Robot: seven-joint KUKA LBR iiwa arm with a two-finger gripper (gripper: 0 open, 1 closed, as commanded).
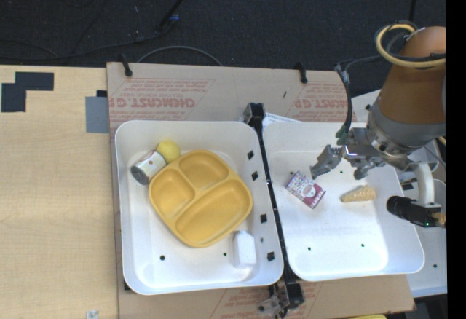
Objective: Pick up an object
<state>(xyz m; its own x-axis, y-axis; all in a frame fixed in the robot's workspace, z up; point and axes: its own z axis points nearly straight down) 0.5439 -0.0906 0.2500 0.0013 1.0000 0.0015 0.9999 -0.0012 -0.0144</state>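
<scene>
Two white bins sat side by side: the left bin [138, 259] and the right bin [342, 252]. The grey arm [411, 84] reached over the right one. A yellow divided plate [200, 197] lay in the left bin, with a small can [148, 167] and a yellow ball [168, 150] touching its upper-left rim and a white bottle [244, 248] at its lower right. The gripper [342, 164] hung with fingers spread, holding nothing, above the right bin. Just below-left lay a small maroon packet [306, 190], long axis running upper left to lower right. A tan wedge [358, 194] pointed left.
</scene>
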